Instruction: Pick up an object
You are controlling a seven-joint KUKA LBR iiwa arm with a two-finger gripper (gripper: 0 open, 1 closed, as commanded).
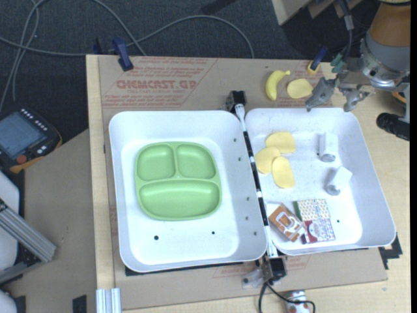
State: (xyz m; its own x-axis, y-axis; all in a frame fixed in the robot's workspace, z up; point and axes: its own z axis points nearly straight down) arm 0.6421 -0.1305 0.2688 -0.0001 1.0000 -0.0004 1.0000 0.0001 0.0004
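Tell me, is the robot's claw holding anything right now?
No. The gripper is open above the far edge of the right bin, with nothing between its fingers.

Red "CHEMCAST GP" on bench board (156, 83)

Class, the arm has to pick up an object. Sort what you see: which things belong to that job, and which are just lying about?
Belong to the job:
- two-finger gripper
- three flat yellow slices in the right white bin
- two small grey cylinders
- patterned card packets

Just lying about:
- green divided plastic tray
- yellow banana-shaped toy on the bench
- handheld control pendant
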